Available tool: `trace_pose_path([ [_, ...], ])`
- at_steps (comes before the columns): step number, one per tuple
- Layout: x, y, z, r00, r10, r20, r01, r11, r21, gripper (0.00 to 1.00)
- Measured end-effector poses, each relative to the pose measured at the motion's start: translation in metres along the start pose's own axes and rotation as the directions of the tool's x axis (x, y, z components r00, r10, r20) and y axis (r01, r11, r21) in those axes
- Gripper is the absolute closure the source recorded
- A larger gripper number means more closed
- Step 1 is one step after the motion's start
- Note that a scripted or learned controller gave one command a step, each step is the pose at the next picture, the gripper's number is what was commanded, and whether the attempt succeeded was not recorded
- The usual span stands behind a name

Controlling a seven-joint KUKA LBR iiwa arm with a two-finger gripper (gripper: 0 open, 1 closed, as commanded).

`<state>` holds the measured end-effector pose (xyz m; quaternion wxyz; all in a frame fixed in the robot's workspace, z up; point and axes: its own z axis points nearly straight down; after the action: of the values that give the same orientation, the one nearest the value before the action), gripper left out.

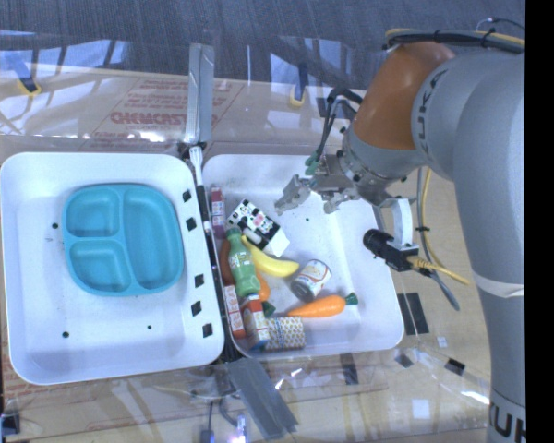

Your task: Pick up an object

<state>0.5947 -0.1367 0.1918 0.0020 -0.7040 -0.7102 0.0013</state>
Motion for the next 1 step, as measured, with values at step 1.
trace_pose_path([
  [1,0.0228,-0.0116,0.1006,0.967,-0.256,0.001,0.256,0.967,-0.001,0.00],
])
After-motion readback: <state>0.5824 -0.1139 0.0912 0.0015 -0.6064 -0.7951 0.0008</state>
